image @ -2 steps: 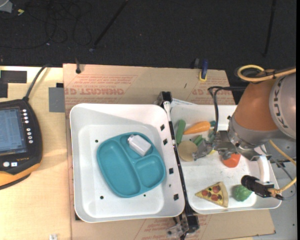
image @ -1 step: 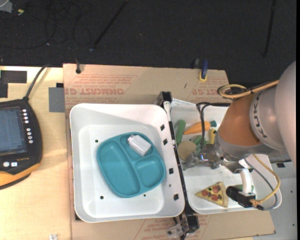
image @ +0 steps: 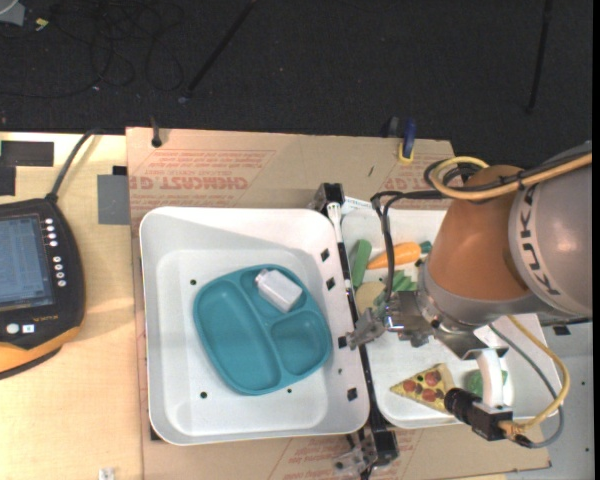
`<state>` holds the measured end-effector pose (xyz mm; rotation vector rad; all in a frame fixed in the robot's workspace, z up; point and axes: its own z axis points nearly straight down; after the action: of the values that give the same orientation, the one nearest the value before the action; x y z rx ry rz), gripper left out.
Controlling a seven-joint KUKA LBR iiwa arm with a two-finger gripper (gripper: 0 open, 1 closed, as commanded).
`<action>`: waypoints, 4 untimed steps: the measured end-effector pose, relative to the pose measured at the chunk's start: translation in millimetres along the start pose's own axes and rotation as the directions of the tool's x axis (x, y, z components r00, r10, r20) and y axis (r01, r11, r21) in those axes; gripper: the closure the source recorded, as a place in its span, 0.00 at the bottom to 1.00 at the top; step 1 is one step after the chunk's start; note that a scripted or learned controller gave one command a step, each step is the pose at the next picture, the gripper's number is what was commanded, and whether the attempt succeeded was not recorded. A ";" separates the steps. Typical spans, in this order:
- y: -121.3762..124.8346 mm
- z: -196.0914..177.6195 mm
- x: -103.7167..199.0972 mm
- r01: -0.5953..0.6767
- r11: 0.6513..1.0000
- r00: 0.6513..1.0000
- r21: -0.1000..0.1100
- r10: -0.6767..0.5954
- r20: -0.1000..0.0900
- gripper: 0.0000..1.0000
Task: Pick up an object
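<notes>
Objects for picking lie in the right bin (image: 552, 363): pizza slice (image: 425, 384), carrot (image: 405, 255), green pieces. Gripper (image: 375, 325) sits low at that bin's left edge; its state cannot be told. Left of that bin, teal tray (image: 242, 343) carries white block (image: 278, 288).

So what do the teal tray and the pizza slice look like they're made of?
Teal tray: likely moulded plastic, one even colour with a soft sheen and rounded compartments. Pizza slice: probably a plastic toy, with flat painted-looking toppings; too small to be sure.
</notes>
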<state>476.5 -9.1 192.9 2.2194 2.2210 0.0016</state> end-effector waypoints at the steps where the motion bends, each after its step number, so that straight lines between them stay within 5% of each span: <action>1: 44.4 5.9 -67.9 -0.004 1.000 1.000 0.002 0.004 0.002 0.00; 2: 61.7 -47.7 -1.7 0.005 1.000 1.000 0.000 -0.005 -0.003 0.00; 3: 72.6 8.5 -73.7 -0.004 1.000 1.000 0.007 0.004 0.000 0.00; 4: 12.5 -49.8 -39.9 0.000 1.000 1.000 0.006 0.000 -0.003 0.00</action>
<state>488.9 -49.0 242.8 2.2235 2.2260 -0.0024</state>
